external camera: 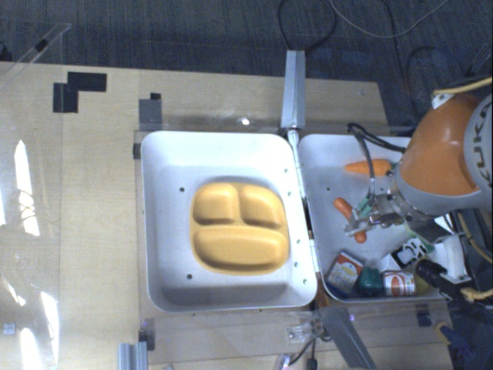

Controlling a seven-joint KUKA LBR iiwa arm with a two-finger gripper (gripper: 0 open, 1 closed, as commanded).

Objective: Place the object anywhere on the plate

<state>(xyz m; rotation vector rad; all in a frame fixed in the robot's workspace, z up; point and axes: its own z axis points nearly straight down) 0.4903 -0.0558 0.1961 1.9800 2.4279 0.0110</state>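
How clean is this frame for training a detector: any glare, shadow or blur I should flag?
Camera view: bright glare streaks on a clear panel at far left; a small highlight on the left bin's far rim; the yellow plate is evenly lit and sharp; the arm shades the right bin around the gripper, and the small items there look soft.

Plate (239,227) in the left bin (166,206); carrot (367,167), cans (399,284) and claw (362,223) in the right bin (323,168).
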